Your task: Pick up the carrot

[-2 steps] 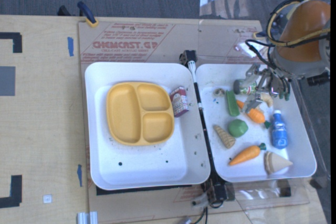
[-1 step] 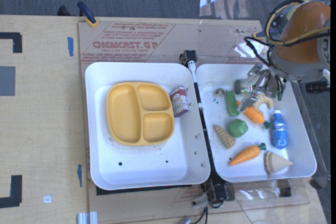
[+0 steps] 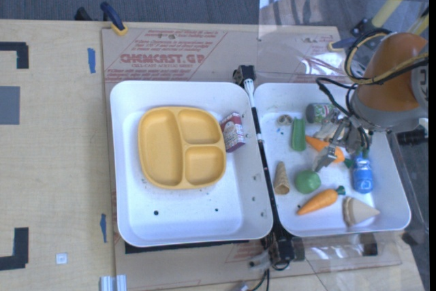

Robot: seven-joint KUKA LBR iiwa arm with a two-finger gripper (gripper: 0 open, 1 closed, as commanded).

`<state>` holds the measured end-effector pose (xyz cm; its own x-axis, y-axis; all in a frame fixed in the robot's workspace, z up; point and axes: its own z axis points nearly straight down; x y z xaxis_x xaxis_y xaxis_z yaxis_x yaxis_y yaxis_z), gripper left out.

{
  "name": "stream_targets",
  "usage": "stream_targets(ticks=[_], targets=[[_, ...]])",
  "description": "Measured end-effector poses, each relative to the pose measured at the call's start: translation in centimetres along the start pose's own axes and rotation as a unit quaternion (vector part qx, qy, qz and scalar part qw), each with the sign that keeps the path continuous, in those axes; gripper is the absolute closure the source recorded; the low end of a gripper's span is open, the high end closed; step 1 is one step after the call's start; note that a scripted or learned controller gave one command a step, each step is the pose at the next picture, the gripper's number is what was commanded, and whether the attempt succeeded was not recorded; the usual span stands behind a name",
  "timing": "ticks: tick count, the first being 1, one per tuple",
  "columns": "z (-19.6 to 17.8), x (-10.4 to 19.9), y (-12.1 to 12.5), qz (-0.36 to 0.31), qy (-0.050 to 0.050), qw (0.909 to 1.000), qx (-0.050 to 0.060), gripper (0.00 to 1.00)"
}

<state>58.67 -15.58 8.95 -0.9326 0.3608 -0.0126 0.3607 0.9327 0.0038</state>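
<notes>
The carrot point(image 3: 319, 201), orange with a green tuft at its right end, lies on its side in the right bin point(image 3: 392, 167), near the front wall. My gripper point(image 3: 332, 150) hangs over the middle of that bin, up and slightly right of the carrot and apart from it. Under the gripper lies a smaller orange piece point(image 3: 316, 143), partly hidden by it. Whether the gripper touches that piece is unclear.
Around the gripper in the right bin are a green can point(image 3: 318, 112), a green stick point(image 3: 298, 135), a green round fruit point(image 3: 308, 181), a waffle cone point(image 3: 281, 177), a blue bottle point(image 3: 363, 176) and a pale wedge point(image 3: 357, 211). The left bin point(image 3: 129, 215) holds a yellow divided plate point(image 3: 182, 146) and a red can point(image 3: 234, 131).
</notes>
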Motion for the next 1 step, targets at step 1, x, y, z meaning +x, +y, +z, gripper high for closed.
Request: stream_targets(ticks=[1], targets=[[-0.14, 4.83, 2.14, 0.087, 0.001, 0.9962, 0.0, 0.0]])
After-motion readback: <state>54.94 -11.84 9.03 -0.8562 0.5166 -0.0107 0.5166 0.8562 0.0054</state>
